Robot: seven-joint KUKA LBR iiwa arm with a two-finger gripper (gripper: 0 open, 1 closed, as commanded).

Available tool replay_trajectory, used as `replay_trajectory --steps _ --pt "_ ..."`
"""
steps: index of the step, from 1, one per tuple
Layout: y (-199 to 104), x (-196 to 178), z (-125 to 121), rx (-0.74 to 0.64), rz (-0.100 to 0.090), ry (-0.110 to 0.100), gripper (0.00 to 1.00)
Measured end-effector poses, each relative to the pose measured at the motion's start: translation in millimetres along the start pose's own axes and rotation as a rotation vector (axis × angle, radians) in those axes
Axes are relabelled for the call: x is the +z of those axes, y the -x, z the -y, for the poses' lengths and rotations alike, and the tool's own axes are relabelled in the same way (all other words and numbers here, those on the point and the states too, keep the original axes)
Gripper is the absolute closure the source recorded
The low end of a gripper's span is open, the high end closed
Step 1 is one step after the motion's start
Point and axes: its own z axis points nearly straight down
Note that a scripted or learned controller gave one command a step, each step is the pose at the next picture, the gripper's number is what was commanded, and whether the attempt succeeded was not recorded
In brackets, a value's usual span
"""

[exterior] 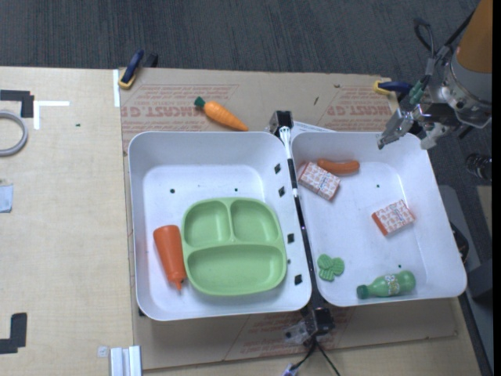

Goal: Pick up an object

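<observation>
Arm (477,45) cut off by right edge; jaws too small to read.

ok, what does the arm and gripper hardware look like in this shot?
The arm has an orange band over a grey wrist section. Below it, the grey metal two-finger gripper is a cluttered assembly with small teal-blue fittings, and a black cable loops above it.

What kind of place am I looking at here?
Probably a robotics lab test bench: two white bins holding toy food such as a green bottle, a robot arm reaching in, and tape marks on the table.
</observation>
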Motion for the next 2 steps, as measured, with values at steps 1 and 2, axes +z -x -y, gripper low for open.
replay_trajectory --steps 1,2 --pt "29 99 85 -0.105 -0.001 0.0 0.0" --pt "59 192 98 0.2 -0.004 -0.003 0.0"
